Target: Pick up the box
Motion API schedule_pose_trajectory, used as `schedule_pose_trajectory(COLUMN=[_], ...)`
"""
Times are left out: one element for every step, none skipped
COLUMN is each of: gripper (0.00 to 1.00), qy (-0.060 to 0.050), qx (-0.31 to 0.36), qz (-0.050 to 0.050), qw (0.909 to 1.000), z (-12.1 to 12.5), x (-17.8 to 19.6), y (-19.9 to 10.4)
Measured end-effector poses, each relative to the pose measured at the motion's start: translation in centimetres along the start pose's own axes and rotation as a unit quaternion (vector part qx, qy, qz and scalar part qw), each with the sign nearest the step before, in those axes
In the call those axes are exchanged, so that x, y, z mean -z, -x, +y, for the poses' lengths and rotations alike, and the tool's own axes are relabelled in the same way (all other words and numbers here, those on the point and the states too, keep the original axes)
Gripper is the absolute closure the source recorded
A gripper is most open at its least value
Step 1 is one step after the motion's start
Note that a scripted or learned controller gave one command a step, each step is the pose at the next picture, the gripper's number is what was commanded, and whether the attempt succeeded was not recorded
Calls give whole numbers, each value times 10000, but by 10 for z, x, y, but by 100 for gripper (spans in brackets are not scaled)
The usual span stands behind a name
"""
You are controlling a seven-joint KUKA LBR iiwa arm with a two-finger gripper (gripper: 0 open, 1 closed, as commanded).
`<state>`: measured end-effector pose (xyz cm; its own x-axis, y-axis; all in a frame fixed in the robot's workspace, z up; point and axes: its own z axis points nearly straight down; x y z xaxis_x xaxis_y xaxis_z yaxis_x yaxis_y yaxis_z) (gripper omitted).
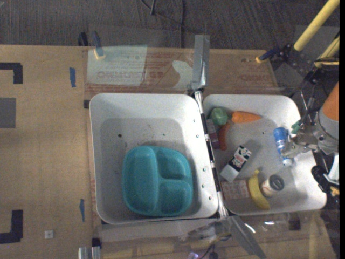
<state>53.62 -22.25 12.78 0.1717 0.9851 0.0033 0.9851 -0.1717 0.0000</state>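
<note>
A small white box [237, 162] with a black-and-white print lies tilted in the middle of the right bin [269, 104]. A flat pale box [233, 189] rests against that bin's front left corner. My gripper [298, 143] hangs at the bin's right side, just beside a blue bottle [280, 138] and well to the right of the white box. The arm's orange band [332, 108] is visible above it at the frame's right edge. Nothing can be seen held in the gripper.
The right bin also holds a green item [219, 115], a carrot [245, 117], a banana [257, 191], a lidded jar [274, 184] and a dark item [214, 135] by the left wall. The left bin [108, 112] holds a teal divided plate [157, 181].
</note>
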Motion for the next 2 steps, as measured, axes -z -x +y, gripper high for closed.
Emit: schedule_pose_trajectory(gripper=[100, 100], qy=[37, -2], qx=[-1252, -1292], qz=[-19, -20], qw=[9921, 9916], z=[-12, -13], x=[-39, 140], y=[-75, -211])
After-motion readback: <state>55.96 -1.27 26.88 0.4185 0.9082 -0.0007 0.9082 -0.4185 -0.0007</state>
